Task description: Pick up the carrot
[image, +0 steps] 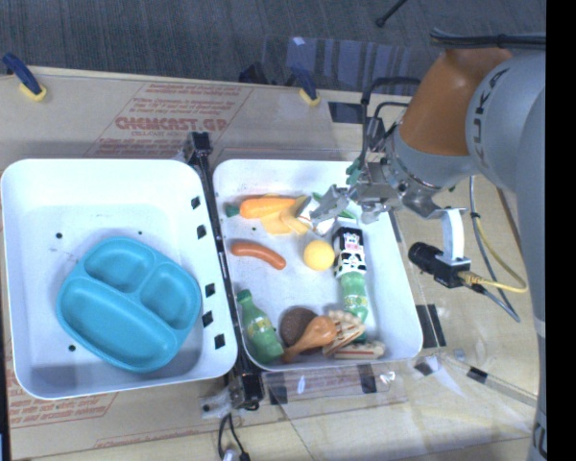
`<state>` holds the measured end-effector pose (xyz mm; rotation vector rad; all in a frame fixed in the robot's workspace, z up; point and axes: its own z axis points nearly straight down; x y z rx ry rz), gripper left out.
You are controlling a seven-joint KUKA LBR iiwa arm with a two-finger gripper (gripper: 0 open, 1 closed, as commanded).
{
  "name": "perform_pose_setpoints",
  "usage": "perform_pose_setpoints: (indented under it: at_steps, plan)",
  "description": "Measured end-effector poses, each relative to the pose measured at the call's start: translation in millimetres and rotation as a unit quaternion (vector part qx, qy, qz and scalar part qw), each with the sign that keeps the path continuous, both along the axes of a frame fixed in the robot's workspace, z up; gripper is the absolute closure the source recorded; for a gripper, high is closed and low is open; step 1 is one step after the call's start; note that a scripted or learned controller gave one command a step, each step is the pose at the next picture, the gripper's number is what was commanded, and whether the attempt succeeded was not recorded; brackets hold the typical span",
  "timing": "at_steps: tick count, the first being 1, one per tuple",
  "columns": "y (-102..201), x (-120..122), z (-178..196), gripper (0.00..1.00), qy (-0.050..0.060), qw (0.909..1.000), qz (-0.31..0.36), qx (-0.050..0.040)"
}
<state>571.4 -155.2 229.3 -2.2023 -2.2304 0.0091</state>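
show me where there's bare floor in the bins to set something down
Left bin: bare floor along the top, above the blue tray. Right bin: a patch left of centre, between the sausage and the green bottle. Crowded: the top by the carrot and the tool, and the bottom right corner.

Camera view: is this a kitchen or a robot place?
Most likely a robot lab, not a kitchen. A grey and orange arm reaches over two white bins, the food such as the carrot looks like toys, and clamps hold the board.
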Motion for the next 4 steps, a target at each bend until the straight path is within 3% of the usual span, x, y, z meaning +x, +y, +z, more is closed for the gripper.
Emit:
perform_pose_setpoints:
  at_steps: [1, 2, 3, 4]
  plan:
    - [54, 24, -130, 0.0, 0.006, 0.995, -0.1, 0.0005]
    - [-24, -2, -135, 0.0, 0.0, 0.9985, -0.054, 0.0085]
    - [-21, -37, -137, 0.0, -0.003, 0.9999, 0.017, 0.0006]
    - [-22, -36, -127, 1.0, -0.003, 0.9998, 0.021, -0.0004]
